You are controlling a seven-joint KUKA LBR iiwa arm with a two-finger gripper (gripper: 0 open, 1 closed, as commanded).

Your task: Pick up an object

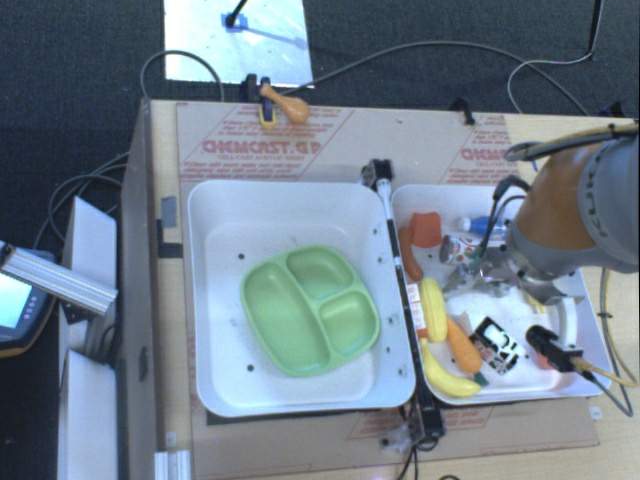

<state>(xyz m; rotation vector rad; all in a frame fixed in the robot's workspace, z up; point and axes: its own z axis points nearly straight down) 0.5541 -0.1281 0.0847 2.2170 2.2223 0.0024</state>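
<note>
The gripper (468, 264) is lowered into the right bin (590, 298), above clutter near an orange cup (426, 229); its jaw state cannot be told. A banana (437, 340) and a carrot (462, 345) are located at the bin's front left. A green divided plate (310, 308) is seated in the left bin (230, 208).

Bench (300, 138) carried two white bins side by side. Right bin (590, 363) sat beneath gripper (470, 266); left bin (215, 268) lay well away from gripper, past divider. Orange-handled tool (283, 103) rested on bench's far edge.
</note>
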